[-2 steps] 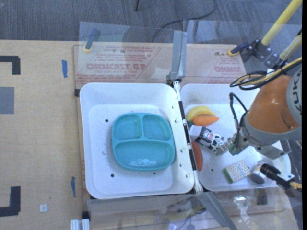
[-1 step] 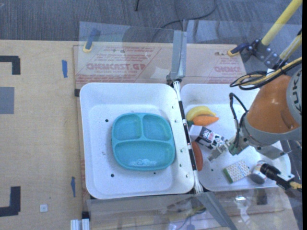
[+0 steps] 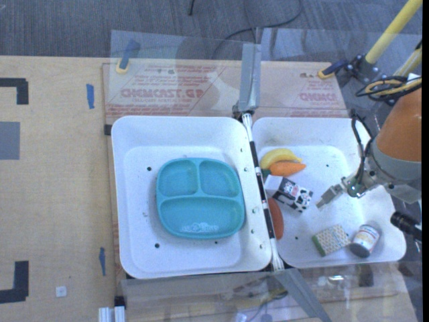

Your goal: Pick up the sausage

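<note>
Down at the near edge of the right bin sit a little jar and a speckled green block, both just below the pincer. That pincer hangs over the middle of the right bin, and its two fingers look a little bit open with nothing between them. To its left lies a small black and white box. Farther left, tight against the wall between the bins, lies the sausage, a long red-brown shape running along that wall. Up and left of the pincer rest a banana and a carrot. A blue plate fills the left bin, far to the left. The sausage is probably light, smooth and a bit slippery, and it may roll. Grabbing it across its middle looks best, though the wall leaves little room for a finger.
</note>
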{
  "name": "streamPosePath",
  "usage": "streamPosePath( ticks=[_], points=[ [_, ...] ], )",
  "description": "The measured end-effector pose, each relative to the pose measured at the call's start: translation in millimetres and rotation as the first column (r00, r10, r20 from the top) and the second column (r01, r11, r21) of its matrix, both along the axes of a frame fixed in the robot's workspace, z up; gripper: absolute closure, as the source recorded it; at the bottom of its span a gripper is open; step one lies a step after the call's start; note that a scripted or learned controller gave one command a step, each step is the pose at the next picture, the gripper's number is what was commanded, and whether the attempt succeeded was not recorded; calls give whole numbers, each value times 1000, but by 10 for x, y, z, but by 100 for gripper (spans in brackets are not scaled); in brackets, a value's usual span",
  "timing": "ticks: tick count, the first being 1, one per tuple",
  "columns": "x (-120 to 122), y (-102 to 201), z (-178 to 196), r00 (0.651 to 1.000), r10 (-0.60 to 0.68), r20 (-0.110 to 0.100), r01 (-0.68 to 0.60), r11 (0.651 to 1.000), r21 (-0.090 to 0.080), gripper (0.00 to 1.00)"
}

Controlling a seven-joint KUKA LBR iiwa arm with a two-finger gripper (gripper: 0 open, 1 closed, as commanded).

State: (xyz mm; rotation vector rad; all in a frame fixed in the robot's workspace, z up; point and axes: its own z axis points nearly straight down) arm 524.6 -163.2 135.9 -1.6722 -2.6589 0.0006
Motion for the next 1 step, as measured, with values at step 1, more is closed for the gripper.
streamPosePath(
  ticks=[1],
  points=[
    [56, 604, -458, 987, 161, 2, -161, 987, 0, 0]
  ],
)
